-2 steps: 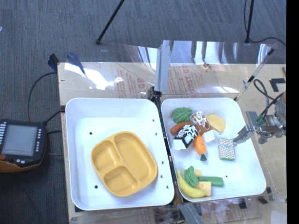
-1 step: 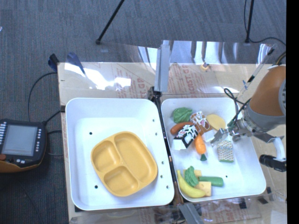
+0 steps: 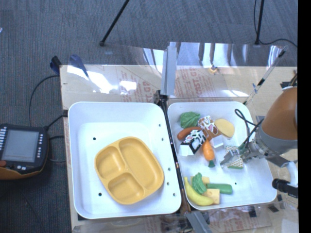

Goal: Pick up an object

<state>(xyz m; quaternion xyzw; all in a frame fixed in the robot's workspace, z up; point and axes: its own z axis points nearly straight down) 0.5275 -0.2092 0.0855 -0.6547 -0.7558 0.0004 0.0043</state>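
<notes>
Pincer (image 3: 232,160) low over the right shallow white plastic bin (image 3: 257,188), reached in from the right on the grey arm with orange band (image 3: 284,115). Whether it is spread or pressed together: cannot tell; a pale green patterned piece (image 3: 236,164) sits right at its tip, contact unclear.

Just beside the pincer to the left: orange toy carrot (image 3: 208,150), lying lengthwise. Further left, a black-and-white patterned block (image 3: 196,141), touching a red toy sausage (image 3: 185,132). Above those, a dark green leafy toy (image 3: 189,118) and a tan rounded wedge (image 3: 225,127).

Near front edge of same bin: yellow toy banana (image 3: 195,195), green leafy piece (image 3: 198,183), green pod (image 3: 220,188), yellow cheese cube (image 3: 212,194), clustered.

Left shallow white plastic bin (image 3: 82,130) holds a yellow three-compartment plate (image 3: 129,169). Both bins on the desk (image 3: 112,79). Black handheld controller with screen (image 3: 22,147) on the floor, far left.
</notes>
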